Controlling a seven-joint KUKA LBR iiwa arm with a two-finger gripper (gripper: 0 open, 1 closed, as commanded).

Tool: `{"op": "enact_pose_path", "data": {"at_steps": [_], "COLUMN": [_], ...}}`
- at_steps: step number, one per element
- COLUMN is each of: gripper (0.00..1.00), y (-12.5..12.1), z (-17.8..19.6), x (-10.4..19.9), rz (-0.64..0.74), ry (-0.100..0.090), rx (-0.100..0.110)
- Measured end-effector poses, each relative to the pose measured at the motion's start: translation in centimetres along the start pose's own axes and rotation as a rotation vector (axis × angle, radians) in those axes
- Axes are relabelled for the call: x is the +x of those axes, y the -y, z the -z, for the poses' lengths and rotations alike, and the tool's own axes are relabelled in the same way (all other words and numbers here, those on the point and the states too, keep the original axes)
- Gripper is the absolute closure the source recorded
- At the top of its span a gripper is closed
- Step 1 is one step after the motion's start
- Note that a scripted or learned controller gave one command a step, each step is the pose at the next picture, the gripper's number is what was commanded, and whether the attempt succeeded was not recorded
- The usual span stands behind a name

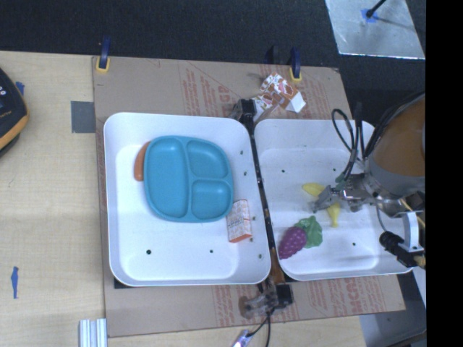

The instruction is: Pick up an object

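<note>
My gripper (327, 201) is low in the right bin (289, 150), reaching in from the right. Its fingers close around a yellow banana-like toy (316, 191) that sticks out on both sides of them. A purple grape bunch with a green leaf (298, 238) lies just below and left of the gripper, apart from it. In the left bin (123, 244) a blue divided plate (188, 178) lies flat, with an orange object (138, 163) half hidden under its left edge. A small printed packet (239, 220) rests by the plate's lower right corner.
The arm's grey body with orange band (401, 147) and its cables (349, 139) cover the right bin's right side. A crumpled wrapper (278, 95) lies on the cardboard behind the bins. A dark device (9, 110) sits at the bench's left edge.
</note>
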State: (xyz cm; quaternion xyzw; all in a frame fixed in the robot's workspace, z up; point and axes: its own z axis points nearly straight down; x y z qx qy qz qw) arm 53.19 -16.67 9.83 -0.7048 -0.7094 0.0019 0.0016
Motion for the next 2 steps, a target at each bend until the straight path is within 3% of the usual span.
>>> {"op": "enact_pose_path", "data": {"at_steps": [1, 2], "gripper": [1.0, 1.0], "y": [0.0, -3.7], "z": [1.1, 9.4], "x": [-0.1, 7.9], "rz": [0.004, -0.002], "ry": [0.002, -0.002], "rx": [0.001, -0.003]}}
